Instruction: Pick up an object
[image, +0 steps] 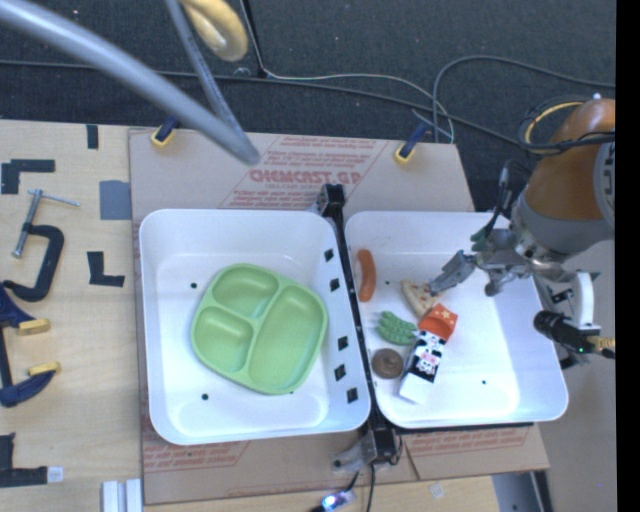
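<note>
Wedge-shaped food piece (416, 296) noted in right bin (520, 395), crowded by orange packet (438, 322), green item (396, 327) and milk carton (424, 364). Gripper (447, 276) seen just beside it, spread narrow, nothing held. Risk judged: neighbours nudged or pinched instead, wedge slipped aside

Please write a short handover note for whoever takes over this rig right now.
End effector: low over the right bin, fingers pointing at the toy food; nothing seen in its grasp.
Right bin holds a sausage, cheese wedge, green pod, orange-red packet, milk carton and brown disc.
Left bin holds the green divided plate.
Done: approach.
Left: grasp and lift one object.
</note>
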